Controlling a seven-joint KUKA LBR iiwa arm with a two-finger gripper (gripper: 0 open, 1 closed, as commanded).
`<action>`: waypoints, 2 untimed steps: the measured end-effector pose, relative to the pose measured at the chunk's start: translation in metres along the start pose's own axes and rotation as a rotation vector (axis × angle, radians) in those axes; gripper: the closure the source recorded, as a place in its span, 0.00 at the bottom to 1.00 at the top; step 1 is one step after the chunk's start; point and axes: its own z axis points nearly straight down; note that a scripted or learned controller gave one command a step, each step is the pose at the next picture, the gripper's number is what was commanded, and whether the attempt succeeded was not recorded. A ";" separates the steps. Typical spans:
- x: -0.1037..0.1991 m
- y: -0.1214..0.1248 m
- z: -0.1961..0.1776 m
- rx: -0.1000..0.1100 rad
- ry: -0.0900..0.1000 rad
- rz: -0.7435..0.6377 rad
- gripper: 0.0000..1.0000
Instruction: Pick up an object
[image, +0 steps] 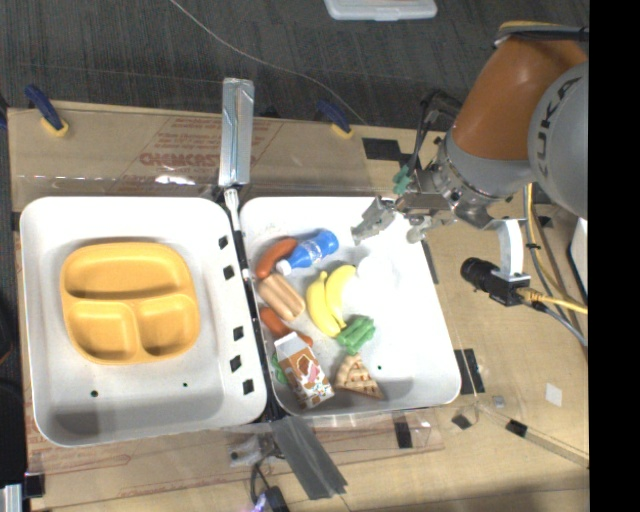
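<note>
The right bin (425, 330) holds several toy foods: a yellow banana (329, 297), a blue bottle (309, 249), a hot dog (281, 295), a red sausage (273, 256), a green vegetable (355, 331), a pizza slice (356, 378) and a small carton (304, 370). My gripper (390, 224) hangs over the bin's far right part, above and to the right of the bottle. Its two fingers are spread apart and nothing sits between them.
The left bin (40, 300) carries a yellow divided tray (128, 298). A metal bar (236, 130) stands at the back between the bins. The right bin's right half is bare white floor. Cables and a black fitting (493, 277) lie to the right of the bins.
</note>
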 end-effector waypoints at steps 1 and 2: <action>-0.037 -0.043 0.106 0.005 0.001 -0.148 0.00; 0.023 -0.006 0.197 -0.002 0.000 -0.173 0.00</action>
